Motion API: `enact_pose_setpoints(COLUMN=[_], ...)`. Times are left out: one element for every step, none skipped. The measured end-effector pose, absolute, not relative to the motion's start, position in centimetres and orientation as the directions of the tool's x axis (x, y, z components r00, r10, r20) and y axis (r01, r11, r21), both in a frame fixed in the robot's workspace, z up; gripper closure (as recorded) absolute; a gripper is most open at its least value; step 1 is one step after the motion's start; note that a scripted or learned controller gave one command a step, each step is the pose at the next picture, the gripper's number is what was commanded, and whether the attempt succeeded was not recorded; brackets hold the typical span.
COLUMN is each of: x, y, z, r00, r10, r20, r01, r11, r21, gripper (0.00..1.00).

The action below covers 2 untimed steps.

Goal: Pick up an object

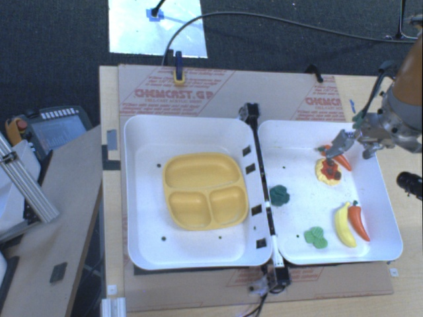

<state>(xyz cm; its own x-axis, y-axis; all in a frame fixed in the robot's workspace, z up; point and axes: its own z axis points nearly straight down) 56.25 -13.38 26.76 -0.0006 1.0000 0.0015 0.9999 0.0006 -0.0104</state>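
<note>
Fig., left to right, places given rel. to the gripper (351,144). Far to its left, in the left bin (142,177): a yellow divided tray (201,190), well apart from the tool. Across the divider, in the right bin (291,144): a dark green piece (279,195) below-left of the gripper, a lighter green piece (316,237) further toward the near rim. Just beside the tool, below-left: a small pizza-like toy (329,172) with an orange carrot-like piece (338,160) at its upper edge — I take this as the nearest target. The carrot's long axis looks to run diagonally, upper-left to lower-right. Well below the gripper: a banana (344,224) touching an orange-red pepper (359,222), both roughly upright in the view. Gripper state: I can't tell. I judge the next move a short shift down-left — wrist turned across the carrot's axis.
</note>
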Motion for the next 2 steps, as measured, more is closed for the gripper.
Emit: enact_pose_setpoints(x=[56.5, 56.5], y=[-13.3, -13.7], z=[27.4, 21.4], r00=[-0.003, -0.001], r10=[1.0, 1.0], r20=[0.0, 0.0], r01=[1.0, 1.0], r11=[0.003, 0.001], r21=[0.002, 0.0], gripper=[0.0, 0.0])
